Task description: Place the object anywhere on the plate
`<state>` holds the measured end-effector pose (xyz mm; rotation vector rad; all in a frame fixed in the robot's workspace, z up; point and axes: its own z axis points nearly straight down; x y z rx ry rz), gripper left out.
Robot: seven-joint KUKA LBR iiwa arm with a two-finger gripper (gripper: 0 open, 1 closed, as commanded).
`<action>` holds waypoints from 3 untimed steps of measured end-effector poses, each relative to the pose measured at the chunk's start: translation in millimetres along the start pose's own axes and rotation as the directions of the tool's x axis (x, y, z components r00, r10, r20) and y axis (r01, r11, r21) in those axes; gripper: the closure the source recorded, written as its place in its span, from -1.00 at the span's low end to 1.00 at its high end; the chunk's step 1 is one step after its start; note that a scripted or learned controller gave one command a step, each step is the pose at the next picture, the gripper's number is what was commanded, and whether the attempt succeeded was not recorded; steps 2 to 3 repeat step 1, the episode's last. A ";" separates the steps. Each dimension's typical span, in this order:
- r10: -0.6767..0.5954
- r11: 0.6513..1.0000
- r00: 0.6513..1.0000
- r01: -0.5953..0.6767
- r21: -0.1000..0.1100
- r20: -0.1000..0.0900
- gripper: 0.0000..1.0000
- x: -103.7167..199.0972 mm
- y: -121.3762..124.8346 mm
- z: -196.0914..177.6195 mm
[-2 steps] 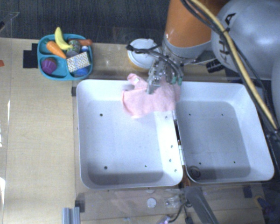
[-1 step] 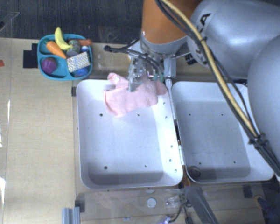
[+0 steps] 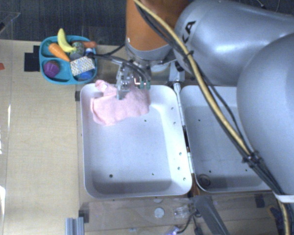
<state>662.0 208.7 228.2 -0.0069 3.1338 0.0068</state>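
Cloth (image 3: pixel 118 106), soft and pink, is lying crumpled in the far corner of the left bin (image 3: pixel 137 180), and the gripper (image 3: pixel 121 93) is hanging directly over its upper edge. I cannot tell if the pincer is released or clenched, because the wrist is hiding it. The blue plate (image 3: pixel 45 72) is sitting outside the bin, near its far left corner, and toy food is already crowding it. I am judging that a thin pinch is risking a slip, and a trailing fold could be catching the bin wall.
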 end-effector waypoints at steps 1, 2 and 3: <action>0.000 1.000 1.000 0.000 0.000 0.001 -1.00 -0.3 -0.2 -0.5; 0.000 1.000 1.000 0.000 0.000 0.001 -1.00 -0.3 -0.2 -0.5; 0.000 1.000 1.000 0.000 0.000 0.001 -1.00 -0.3 -0.2 -0.5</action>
